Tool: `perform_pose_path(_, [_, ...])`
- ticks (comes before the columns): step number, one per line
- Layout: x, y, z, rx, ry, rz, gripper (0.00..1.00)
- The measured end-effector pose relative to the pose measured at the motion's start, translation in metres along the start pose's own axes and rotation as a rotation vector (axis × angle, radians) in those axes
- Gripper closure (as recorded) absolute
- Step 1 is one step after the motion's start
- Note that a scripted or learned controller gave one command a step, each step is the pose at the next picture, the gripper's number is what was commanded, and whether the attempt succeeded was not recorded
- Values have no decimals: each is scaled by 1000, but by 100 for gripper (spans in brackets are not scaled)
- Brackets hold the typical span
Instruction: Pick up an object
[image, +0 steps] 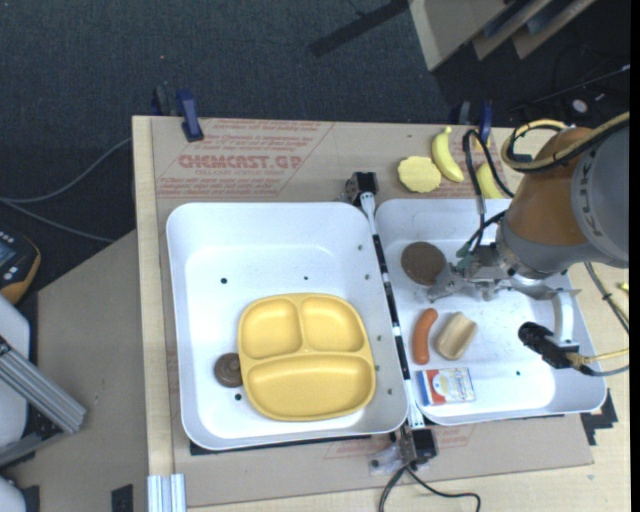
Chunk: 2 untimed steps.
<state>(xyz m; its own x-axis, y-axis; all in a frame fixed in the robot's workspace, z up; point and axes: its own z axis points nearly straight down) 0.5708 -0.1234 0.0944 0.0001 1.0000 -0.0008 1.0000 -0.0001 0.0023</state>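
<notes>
Around the yellow tray (304, 357) the left bin (190, 300) has open floor behind and left, with a brown disc (228, 370) touching its left edge.

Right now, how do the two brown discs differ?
The disc in the right bin looks larger; the disc in the left bin looks smaller. The right one lies in the open; the left one sits against the yellow tray, partly hidden. Both are round, flat and brown.

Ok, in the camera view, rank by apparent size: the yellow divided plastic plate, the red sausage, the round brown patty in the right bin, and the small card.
1. Yellow divided plastic plate
2. Small card
3. Round brown patty
4. Red sausage

Card and patty look close; that order is unsure.
</notes>
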Motion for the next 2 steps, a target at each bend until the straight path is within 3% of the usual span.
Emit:
perform_pose_path(1, [20,-66,11,10,4,1,0])
perform_pose_path(2, [19,-63,0,1,0,1,100])
